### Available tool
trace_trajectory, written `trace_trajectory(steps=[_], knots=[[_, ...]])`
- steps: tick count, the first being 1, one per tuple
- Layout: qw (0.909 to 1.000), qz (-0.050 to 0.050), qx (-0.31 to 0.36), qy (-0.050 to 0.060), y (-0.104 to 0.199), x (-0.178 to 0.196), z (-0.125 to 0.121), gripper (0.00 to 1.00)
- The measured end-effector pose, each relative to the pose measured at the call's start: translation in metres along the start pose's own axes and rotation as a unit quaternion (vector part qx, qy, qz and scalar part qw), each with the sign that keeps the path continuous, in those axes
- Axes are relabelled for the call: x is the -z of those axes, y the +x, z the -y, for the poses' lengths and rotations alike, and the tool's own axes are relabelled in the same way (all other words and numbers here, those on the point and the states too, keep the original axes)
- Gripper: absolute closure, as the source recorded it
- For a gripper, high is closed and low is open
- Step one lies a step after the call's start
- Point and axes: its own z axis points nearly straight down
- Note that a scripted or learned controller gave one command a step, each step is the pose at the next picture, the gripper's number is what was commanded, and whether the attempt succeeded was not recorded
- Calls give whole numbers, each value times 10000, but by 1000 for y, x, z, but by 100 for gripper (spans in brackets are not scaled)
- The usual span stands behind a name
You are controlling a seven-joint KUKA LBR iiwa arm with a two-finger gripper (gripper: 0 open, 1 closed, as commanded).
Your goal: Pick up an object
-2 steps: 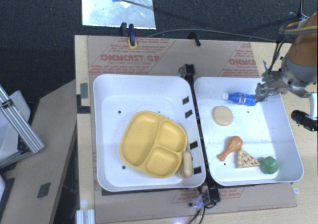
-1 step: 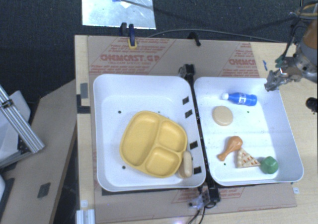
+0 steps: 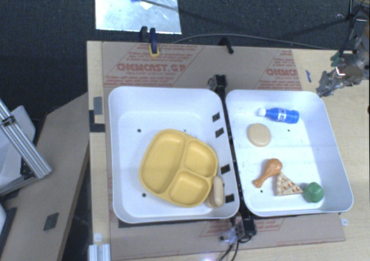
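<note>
Gripper: the two-finger metal gripper (image 3: 334, 80) sits at about 2 o'clock of the view, just outside the far right corner of the right bin; it is small and blurred, so I cannot tell its state, and nothing is seen in it.
Bins: two shallow white plastic bins side by side, the left bin (image 3: 127, 138) and the right bin (image 3: 332, 155), their inner rims touching along the middle.
Left bin contents: one yellow plastic tray with three compartments (image 3: 179, 167), lying toward 5 o'clock of the bin; one small beige bread-shaped piece (image 3: 217, 191) touches the tray at its 4 o'clock edge, near the bin rim.
Open room, left bin: the bare floor is at 12 o'clock and along 9 o'clock.
Right bin contents, five things: one blue toy bottle with white cap (image 3: 280, 115) lying on its side at 12 o'clock; one round beige cookie-like disc (image 3: 259, 135) just below it; one orange-brown toy chicken leg (image 3: 268, 172); one tan wedge-shaped piece (image 3: 285, 186) touching the leg's side; one small green round piece (image 3: 313, 192) at 4 o'clock, close to the rim.
Open room, right bin: the bare floor is along 3 o'clock.
Writing: red letters on the brown cardboard sheet (image 3: 173, 63) under the bins, upside down and too blurred for me to read surely.
</note>
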Motion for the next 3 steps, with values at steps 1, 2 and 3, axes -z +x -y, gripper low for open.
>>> trace_trajectory(steps=[1,2,3], knots=[[10000,-16,9,37,47,-16,8,100],[10000,-22,15,39,101,-32,18,100],[10000,-20,12,38,144,-39,24,100]])
